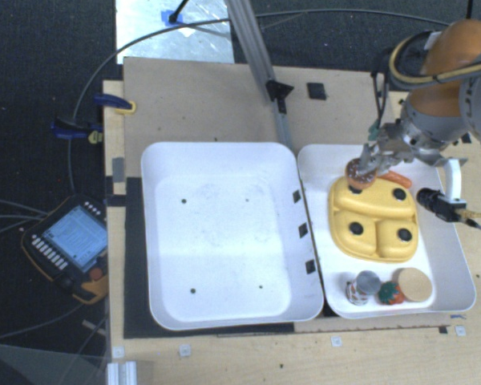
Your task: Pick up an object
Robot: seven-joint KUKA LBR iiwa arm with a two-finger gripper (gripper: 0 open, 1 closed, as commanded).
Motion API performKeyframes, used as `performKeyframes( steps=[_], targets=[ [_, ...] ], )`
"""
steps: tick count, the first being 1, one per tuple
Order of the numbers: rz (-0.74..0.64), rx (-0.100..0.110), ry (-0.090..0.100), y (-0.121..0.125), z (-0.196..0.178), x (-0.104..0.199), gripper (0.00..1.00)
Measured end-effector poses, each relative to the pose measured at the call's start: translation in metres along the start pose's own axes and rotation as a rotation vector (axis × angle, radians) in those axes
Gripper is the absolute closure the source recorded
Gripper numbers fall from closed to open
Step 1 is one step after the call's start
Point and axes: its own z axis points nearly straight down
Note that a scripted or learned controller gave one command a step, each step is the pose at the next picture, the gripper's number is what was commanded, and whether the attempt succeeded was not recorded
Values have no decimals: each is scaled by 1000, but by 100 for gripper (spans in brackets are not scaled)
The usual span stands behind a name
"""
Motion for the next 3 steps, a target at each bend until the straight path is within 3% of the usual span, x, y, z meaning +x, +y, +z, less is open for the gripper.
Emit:
performKeyframes(
  steps=[2, 3],
  targets=[
    [0, 0, 0, -6, -110, -2, 100],
    [-5, 5, 2, -9, -108, 48, 100]
  ],
)
